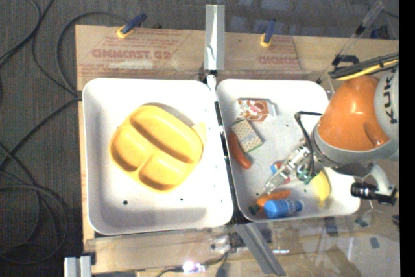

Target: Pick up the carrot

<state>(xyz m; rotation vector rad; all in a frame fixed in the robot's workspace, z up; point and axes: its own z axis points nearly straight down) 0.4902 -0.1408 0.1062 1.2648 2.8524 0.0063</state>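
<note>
The gripper (280, 180) hangs low in the right bin (292, 89), near its front edge; I cannot tell its state. The carrot (274, 196) lies just beneath it, beside a blue bottle (283, 207). This looks like the approach, so next comes a short descent to straddle the carrot.
</note>
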